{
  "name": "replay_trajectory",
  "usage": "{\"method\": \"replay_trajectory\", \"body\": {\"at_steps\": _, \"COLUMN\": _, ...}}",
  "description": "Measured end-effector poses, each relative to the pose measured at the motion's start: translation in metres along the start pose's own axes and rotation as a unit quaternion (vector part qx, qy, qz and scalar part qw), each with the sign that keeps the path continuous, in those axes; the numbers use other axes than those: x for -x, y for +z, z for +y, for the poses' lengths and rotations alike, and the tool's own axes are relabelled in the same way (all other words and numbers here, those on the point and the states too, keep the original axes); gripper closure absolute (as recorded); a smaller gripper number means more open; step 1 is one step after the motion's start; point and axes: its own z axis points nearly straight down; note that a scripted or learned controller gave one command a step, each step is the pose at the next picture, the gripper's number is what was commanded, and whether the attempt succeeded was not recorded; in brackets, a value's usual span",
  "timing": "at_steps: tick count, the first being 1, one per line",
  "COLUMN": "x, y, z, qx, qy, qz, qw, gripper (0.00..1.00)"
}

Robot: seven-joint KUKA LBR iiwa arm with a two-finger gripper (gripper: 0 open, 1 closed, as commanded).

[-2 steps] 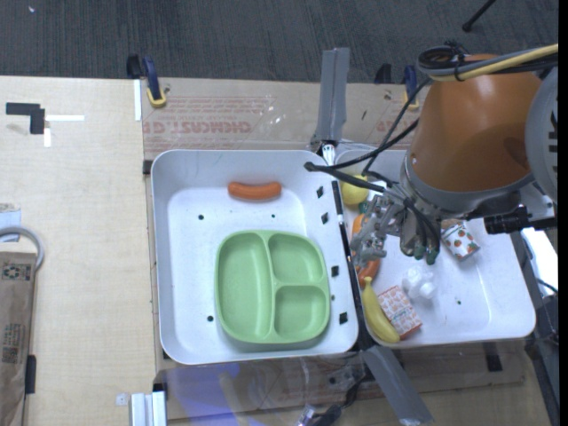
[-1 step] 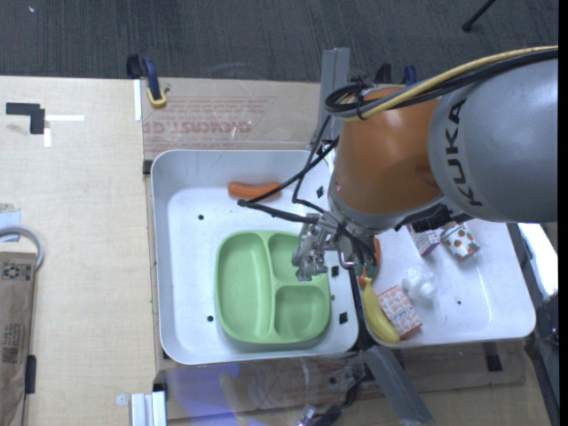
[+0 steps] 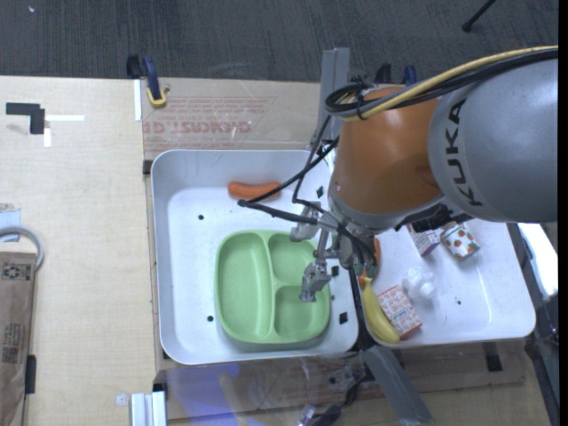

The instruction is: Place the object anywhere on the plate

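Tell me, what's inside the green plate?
The green plate has three sections, and the parts that show look bare. The gripper hangs over its right side, covering a patch near the dividers, so anything small under it stays hidden. An orange carrot lies outside, behind the plate.

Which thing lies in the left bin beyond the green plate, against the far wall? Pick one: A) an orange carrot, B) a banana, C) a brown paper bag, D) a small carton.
A: the orange carrot lies by the far wall of the left bin, beyond the green plate; the banana sits in the right bin.
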Motion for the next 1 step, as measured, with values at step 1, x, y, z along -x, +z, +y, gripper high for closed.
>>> {"method": "replay_trajectory", "body": {"at_steps": 1, "x": -0.0258, "y": 0.0957, "z": 0.0537, "qx": 0.005, "qy": 0.155, "qz": -0.005, "qw": 0.9879, "gripper": 0.00}}
